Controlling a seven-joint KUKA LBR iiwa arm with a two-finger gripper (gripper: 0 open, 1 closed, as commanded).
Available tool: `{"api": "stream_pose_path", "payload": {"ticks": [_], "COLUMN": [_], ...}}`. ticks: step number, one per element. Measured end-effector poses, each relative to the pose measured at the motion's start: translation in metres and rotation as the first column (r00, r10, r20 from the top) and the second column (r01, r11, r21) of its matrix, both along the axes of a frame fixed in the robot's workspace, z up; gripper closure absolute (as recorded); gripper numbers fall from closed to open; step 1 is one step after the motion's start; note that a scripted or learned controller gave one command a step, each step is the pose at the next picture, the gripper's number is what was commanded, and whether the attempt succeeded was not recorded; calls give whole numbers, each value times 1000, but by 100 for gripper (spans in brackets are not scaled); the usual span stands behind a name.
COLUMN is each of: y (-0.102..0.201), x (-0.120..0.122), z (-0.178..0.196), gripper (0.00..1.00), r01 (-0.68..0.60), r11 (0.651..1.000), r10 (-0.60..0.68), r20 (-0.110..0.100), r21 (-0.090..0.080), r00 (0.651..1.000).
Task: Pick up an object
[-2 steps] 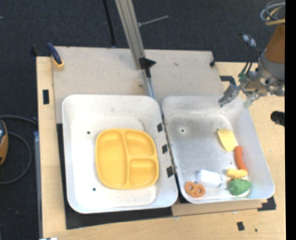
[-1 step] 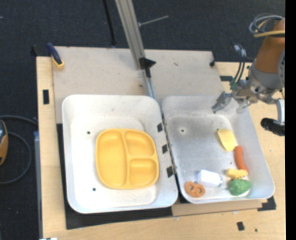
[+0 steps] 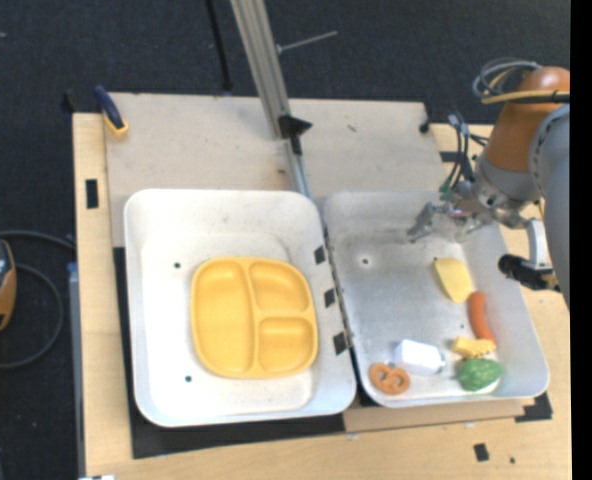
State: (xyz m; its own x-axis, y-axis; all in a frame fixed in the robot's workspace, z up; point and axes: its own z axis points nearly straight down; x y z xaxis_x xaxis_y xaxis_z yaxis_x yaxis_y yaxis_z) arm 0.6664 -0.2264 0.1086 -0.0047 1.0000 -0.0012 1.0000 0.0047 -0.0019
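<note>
Orange carrot-shaped toy (image 3: 480, 317): long axis runs from the right bin's far side toward its near side, leaning slightly; lies near the bin's right wall, smooth and tapered.
Pale yellow wedge-shaped block (image 3: 454, 278): long axis slants toward the bin's near right corner; matte, just up-left of the carrot.
Small yellow lumpy toy (image 3: 473, 346): just below the carrot's near end, touching the green piece.
Green bumpy rounded toy (image 3: 478, 374): in the right bin's near right corner.
White boxy block (image 3: 419, 355): near the bin's near edge, beside the pretzel.
Brown pretzel-shaped toy (image 3: 388, 378): looped, against the near edge.
Right shallow white bin (image 3: 376, 268): scuffed, speckled floor, rounded corners.
Left shallow white bin (image 3: 156, 248): holds 1 yellow plastic tray with 3 compartments (image 3: 253, 316), rounded, glossy.
Gripper (image 3: 431, 220): over the right bin's far right part, apart from all 6 toys; open or closed, cannot tell.
Counter (image 3: 196, 138): pale wood, matte.
</note>
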Motion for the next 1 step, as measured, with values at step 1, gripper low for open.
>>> {"api": "stream_pose_path", "payload": {"ticks": [1], "y": [-1], "x": [1], "z": [-7], "gripper": [0], "r01": [-2], "r11": [1000], "r10": [2], "r20": [3], "r21": [-2], "r00": [1000]}}
